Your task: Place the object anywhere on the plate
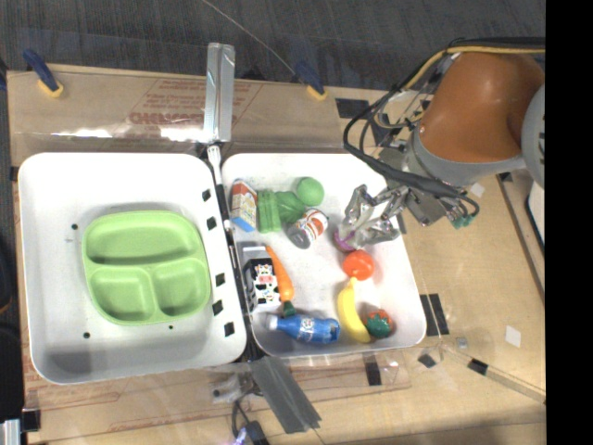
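Tool [369, 222] low over right bin's upper right, grip state indeterminate, small purple rounded object [345, 240] just below-left of it; green three-compartment plastic plate [144, 265] well apart at frame left.

We take this for a robotics lab: a bench [111, 100] topped with taped cardboard, two white bins [37, 248] clamped side by side, toy food [352, 311], grey carpet [111, 7], and loose cables [380, 123].
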You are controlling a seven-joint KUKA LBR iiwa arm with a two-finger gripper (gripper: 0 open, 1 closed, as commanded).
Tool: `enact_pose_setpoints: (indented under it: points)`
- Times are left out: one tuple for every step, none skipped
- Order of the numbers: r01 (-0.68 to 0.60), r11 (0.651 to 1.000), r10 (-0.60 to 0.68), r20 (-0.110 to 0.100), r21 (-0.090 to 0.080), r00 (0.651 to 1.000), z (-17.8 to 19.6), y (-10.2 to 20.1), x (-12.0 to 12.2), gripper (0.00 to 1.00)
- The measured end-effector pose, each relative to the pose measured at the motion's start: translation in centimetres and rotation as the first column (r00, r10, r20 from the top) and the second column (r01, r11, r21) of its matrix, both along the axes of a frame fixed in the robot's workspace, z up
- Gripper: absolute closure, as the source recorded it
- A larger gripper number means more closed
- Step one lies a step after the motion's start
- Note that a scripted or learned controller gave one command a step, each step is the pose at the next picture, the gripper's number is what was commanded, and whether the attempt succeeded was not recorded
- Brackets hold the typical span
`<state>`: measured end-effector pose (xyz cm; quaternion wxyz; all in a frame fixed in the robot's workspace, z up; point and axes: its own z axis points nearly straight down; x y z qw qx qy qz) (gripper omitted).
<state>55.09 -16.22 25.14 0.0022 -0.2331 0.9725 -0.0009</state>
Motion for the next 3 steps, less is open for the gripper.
enact_pose_setpoints:
  points:
    - [-0.03, 1.0, 0.03, -0.006, 0.001, 1.0, -2.7, -0.2, 0.5, 1.0]
    - [0.249, 0.968, -0.249, -0.008, 0.001, 0.968, -10.2, -2.4, -1.7, 1.0]
    - [0.411, 0.912, -0.411, 0.003, 0.001, 0.912, -0.2, -2.3, -4.6, 1.0]
